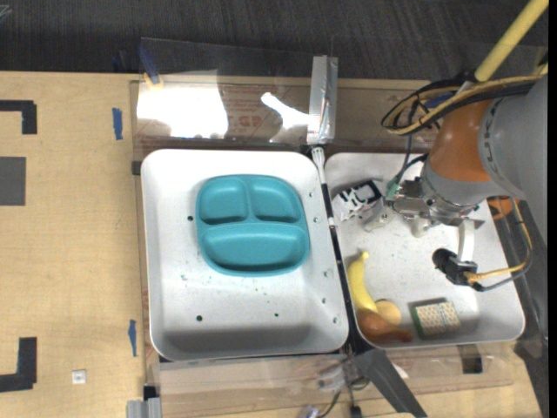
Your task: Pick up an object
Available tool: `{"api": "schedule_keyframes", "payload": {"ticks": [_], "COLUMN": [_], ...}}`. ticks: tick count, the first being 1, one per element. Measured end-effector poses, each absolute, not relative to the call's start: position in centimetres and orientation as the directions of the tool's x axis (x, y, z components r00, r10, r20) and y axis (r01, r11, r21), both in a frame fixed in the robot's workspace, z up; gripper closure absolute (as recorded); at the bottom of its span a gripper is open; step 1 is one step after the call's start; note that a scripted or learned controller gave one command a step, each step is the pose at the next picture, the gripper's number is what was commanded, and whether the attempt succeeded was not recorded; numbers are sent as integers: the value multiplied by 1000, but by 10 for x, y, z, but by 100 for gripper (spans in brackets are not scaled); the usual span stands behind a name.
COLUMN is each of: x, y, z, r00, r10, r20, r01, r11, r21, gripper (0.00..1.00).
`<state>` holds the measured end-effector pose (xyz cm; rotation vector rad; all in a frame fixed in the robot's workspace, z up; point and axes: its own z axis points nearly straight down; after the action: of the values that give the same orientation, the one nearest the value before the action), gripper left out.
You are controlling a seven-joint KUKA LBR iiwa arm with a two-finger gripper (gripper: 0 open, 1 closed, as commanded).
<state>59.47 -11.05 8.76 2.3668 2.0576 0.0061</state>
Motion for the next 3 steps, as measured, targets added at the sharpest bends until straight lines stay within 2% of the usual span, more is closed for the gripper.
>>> {"api": "schedule_keyframes", "payload": {"ticks": [1,2,3], "x": [598,610,617], "y": [-121,-141,-95], "z": [87,87,87], "r00": [330,-203,-418], "r10": [944,979,909], "r20": [2,-3,-2], "r01": [944,979,909], "r11": [-330,203,418], "r21": [6,6,5], "gripper": [0,0,0]}}
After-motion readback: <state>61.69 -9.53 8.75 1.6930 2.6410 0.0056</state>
